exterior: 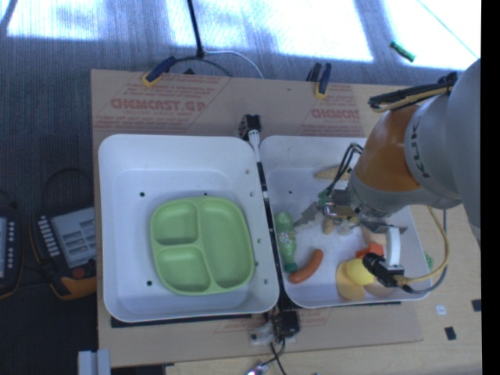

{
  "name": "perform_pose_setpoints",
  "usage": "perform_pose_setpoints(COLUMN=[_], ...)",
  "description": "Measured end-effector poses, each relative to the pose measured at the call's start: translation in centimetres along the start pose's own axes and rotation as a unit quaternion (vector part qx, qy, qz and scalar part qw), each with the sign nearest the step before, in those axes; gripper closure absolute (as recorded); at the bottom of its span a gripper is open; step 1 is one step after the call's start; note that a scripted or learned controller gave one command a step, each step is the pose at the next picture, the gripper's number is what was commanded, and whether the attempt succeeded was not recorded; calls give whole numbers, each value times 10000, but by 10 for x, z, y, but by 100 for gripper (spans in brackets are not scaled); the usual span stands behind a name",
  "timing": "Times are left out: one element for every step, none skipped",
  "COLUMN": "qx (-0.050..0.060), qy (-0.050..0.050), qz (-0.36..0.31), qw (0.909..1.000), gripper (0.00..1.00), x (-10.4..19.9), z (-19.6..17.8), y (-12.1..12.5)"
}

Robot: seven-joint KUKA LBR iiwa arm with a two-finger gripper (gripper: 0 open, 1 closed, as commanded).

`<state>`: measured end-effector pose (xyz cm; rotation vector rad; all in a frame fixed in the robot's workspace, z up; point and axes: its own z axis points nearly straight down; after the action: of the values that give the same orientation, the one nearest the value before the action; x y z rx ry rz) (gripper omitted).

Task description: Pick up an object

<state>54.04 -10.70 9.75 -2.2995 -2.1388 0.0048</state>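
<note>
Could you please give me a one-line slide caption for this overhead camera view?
KUKA arm reaches into the right bin of toys; a green divided plate sits in the left bin.

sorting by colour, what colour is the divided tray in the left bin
Light green; the divided plastic tray shows best in the camera view.

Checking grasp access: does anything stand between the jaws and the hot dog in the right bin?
Nothing visible does. The hot dog lies in the open on the right bin floor, with the gripper above it and the green bottle just left of it.

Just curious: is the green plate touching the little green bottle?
Apart. The camera view shows the green plate in the left bin, the green bottle across the divider.
</note>
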Motion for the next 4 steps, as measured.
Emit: perform_pose_setpoints(qx=[-121, -131, -144, -120], qy=[-13, -27, -56, -24], qz=[615, 915, 877, 862], qw=[9980, 9957, 9960, 9962], gripper=[0, 0, 0, 100], x=[-5, -1, 2, 4], z=[8, 8, 7, -3], y=[-49, -51, -52, -51])
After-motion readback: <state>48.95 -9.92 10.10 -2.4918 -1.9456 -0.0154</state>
